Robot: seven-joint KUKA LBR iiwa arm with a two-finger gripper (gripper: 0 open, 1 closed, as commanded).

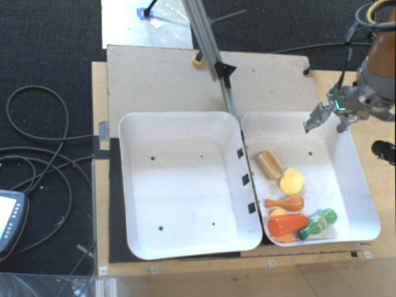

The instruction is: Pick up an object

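Observation:
My gripper hangs open above the far right corner of the right bin, with nothing between its fingers. Below it in that bin lie a tan bread roll, a yellow lemon-like piece, an orange drumstick-shaped piece, a red-orange carrot-like piece and a small green bottle. They cluster along the bin's left and near side, well away from the fingers.
The left bin sits beside the right one, with black clips along the shared rim. A slanted grey pole rises behind the bins. Cables and a tablet lie on the floor at the left.

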